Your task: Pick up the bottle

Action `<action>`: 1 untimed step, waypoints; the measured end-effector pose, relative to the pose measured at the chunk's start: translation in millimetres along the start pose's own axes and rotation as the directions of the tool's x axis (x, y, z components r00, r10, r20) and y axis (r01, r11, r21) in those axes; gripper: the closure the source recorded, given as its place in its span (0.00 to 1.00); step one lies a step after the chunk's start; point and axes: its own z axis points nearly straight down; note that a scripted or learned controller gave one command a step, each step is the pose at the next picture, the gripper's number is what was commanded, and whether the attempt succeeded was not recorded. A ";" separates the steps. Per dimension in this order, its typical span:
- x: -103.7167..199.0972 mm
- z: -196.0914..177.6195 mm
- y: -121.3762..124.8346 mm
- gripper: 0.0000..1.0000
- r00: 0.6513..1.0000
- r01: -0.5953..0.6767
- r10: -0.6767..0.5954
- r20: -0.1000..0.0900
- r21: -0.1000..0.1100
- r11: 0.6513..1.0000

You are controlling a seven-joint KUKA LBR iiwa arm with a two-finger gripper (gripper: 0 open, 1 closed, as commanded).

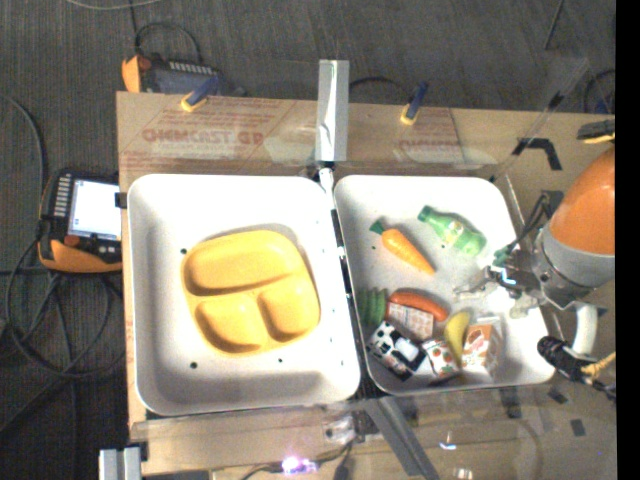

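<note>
Camera view. The bottle (452,230), green with a pale label, is seen lying on its side in the right bin (500,196), towards the far wall. All positions below are given relative to the bottle. A carrot (404,247) lies just beside it on the left-bin side. Nearer the camera, a cluster of packed items is found: a red sausage-like item (419,303), a black-and-white carton (394,348), a banana (457,330) and a small juice carton (479,348). The left bin (150,268), well apart from the bottle, holds a yellow divided tray (252,288).

Risks. A slip is judged likely, since the bottle lies flat and rounded and could roll when pressed. The carrot could be caught or pushed if the descent is offset towards it. Contact with the bin wall is also possible, given the bottle's closeness to the far side.

Arm pose. The arm (585,233) is placed at the bin's right rim, with the claw (497,276) near the bottle, offset towards the camera and right. Nothing is seen held; whether the claw is open or closed cannot be told.
</note>
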 end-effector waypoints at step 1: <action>0.2 0.1 0.0 0.00 1.000 0.000 0.000 0.000 0.000 1.000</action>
